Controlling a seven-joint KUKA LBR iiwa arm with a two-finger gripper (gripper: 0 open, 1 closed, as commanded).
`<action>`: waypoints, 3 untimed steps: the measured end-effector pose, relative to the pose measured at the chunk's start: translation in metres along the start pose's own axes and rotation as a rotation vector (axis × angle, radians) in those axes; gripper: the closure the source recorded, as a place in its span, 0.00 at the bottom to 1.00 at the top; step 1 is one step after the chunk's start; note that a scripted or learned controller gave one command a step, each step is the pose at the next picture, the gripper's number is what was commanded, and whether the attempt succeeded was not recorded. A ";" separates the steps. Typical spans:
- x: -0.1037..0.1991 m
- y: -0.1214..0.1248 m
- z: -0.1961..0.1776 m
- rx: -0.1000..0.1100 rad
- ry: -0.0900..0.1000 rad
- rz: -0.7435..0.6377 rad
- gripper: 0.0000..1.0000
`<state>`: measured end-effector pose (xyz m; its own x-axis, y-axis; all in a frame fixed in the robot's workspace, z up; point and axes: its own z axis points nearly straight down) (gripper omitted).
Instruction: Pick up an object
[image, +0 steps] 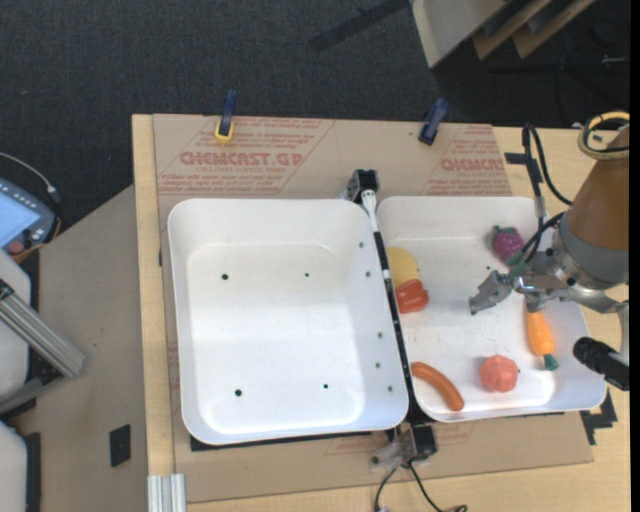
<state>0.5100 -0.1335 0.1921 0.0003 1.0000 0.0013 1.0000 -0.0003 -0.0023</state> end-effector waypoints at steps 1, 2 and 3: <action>0.013 0.112 -0.042 -0.015 -0.004 -0.006 0.00; 0.012 0.108 -0.050 -0.009 -0.003 -0.002 1.00; -0.052 0.101 -0.119 -0.012 -0.007 0.005 1.00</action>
<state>0.6111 -0.1860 0.3105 0.0051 1.0000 -0.0060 0.9999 -0.0050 0.0098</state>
